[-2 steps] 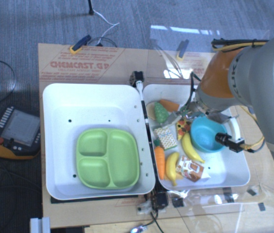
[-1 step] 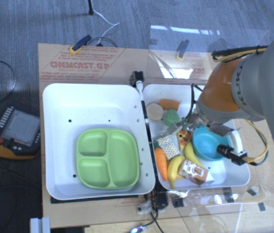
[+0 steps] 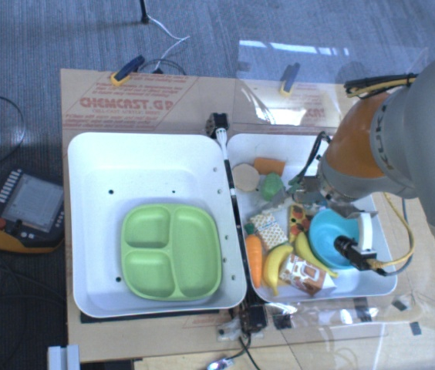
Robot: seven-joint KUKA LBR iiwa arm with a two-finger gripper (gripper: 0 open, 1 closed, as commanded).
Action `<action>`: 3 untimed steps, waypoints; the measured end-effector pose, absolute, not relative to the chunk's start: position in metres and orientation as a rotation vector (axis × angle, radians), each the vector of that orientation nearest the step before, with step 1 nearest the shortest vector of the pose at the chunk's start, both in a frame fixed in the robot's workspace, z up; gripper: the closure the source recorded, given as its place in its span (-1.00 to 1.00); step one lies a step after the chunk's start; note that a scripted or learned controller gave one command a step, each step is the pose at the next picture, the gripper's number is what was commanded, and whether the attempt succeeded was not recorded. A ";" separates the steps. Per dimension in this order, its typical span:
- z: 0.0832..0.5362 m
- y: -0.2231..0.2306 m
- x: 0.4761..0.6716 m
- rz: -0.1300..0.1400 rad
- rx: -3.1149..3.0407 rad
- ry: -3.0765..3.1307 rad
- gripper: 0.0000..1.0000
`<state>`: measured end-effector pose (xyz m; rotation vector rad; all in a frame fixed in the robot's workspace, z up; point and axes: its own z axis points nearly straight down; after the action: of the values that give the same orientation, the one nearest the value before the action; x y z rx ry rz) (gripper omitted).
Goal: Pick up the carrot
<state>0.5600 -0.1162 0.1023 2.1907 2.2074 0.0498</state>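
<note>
The carrot [image 3: 254, 259] lies in the right bin [image 3: 383, 284], hard against that bin's left wall, long axis running along the wall; a banana [image 3: 277, 262] lies just beside it on the side away from the wall, touching or nearly so; a checkered block [image 3: 267, 223] sits just beyond its far end. The gripper [image 3: 304, 195] hangs over the middle of the same bin, apart from the carrot; whether its fingers are apart or together cannot be told (the wrist hides them). Judgement: the reach has yet to arrive. For a sound pick, descend over the carrot's midsection with the fingers closing across its width; the wall and banana leave little clearance, so a centred, vertical approach is advised.
</note>
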 end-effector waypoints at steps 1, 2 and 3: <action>0.102 -0.143 0.541 0.058 2.594 1.720 -1.00; 0.111 -0.147 0.540 0.047 2.588 1.718 1.00; 0.093 -0.122 0.505 0.019 2.382 2.013 1.00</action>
<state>0.5053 -0.1221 0.0931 2.3819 2.0126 0.0191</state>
